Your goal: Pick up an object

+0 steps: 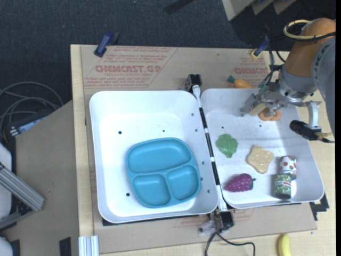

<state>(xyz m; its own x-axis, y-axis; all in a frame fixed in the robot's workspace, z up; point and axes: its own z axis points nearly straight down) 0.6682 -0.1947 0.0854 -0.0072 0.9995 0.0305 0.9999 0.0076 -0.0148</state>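
I look down at a slant on a pale wooden bench [80, 143] with brown printed paper [133, 65] under two shallow white bins side by side. Dark carpet [106, 9] lies beyond it, with loose cables [26, 108] at the left.

The left bin [106, 116] holds a blue divided plate [162, 172]. The right bin [298, 191] holds a green leafy toy [227, 144], a slice of toast [259, 158], a bunch of purple grapes [238, 183] and a small patterned can [285, 177] near its front right corner.

My grey arm [306, 63] reaches in from the right. Its gripper [259, 104] sits low over the far side of the right bin, just beside a small orange object [270, 114]. I cannot tell how wide the gripper stands or whether it has hold of anything.

A yellow banana [284, 245] lies on the bench in front of the bins.
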